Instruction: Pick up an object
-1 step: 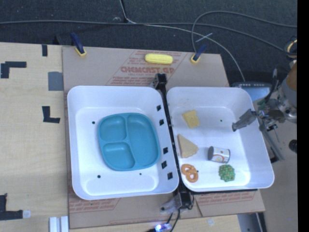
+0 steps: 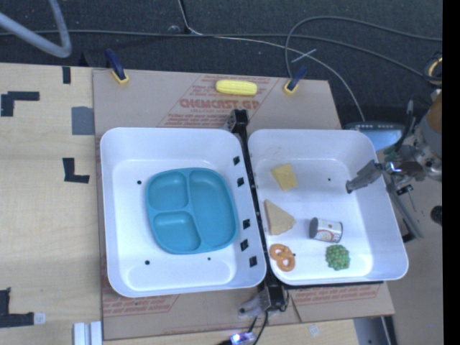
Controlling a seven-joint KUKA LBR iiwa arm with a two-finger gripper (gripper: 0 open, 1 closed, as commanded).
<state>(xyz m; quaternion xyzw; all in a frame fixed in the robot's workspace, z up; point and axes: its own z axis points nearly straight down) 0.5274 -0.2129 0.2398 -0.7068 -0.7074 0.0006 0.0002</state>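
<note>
Hovering at the right edge of the right bin (image 2: 374, 192), the claw (image 2: 357, 183) pokes in over the rim with nothing between its fingers, though it's too small and blurry to tell if they're spread or pinched together. All the pickable stuff sits in that same bin: a yellow cheese-looking block (image 2: 284, 177) near the back, a tan wedge (image 2: 277, 218) just beside the divider, a pretzel (image 2: 282, 256) at the front, a small can (image 2: 325, 230) lying on its side mid-bin, and a green broccoli piece (image 2: 337, 256) just in front of the can. The left bin (image 2: 122, 192) holds a blue divided plate (image 2: 191, 210). A yellow corn cob (image 2: 236, 88) lies on the cardboard behind both bins, on the bench.
</note>
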